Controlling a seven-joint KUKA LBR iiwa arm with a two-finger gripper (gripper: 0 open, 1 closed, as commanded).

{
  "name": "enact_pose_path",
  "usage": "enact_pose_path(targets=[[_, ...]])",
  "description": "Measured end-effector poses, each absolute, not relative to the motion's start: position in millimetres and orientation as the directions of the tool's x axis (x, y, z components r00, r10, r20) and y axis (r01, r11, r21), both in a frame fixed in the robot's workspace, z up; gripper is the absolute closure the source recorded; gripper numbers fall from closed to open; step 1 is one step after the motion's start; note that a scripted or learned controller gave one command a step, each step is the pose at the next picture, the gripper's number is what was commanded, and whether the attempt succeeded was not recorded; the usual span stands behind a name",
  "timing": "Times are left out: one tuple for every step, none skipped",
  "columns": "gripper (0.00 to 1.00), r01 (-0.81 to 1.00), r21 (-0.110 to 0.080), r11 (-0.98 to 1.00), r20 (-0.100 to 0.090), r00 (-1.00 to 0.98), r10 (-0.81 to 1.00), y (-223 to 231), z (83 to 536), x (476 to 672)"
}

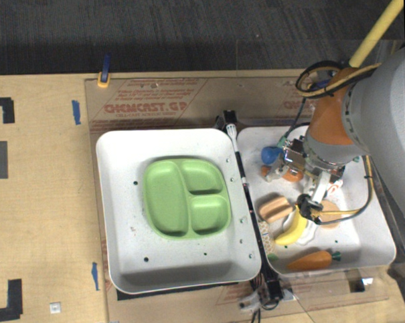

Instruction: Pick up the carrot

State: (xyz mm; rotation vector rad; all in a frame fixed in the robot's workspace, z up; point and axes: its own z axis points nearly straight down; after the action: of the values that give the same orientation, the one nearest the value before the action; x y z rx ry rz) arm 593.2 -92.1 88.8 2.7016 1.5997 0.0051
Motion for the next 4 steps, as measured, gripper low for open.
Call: enact_pose_path(targets=[[0.00, 0.705, -0.019, -0.709, -0.015, 0.709, 0.705, -107.2, 87.3, 630.7], [1.00, 0.706, -0.007, -0.708, -0.013, 0.708, 0.706, -107.9, 99.8, 633.2], [1.00, 0.707, -0.028, -0.707, 0.005, 0.707, 0.707, -183.9, 88.7, 650.6], [1.00, 0.675, 0.010, -0.738, 0.004, 0.738, 0.675, -207.8, 219.5, 636.6]])
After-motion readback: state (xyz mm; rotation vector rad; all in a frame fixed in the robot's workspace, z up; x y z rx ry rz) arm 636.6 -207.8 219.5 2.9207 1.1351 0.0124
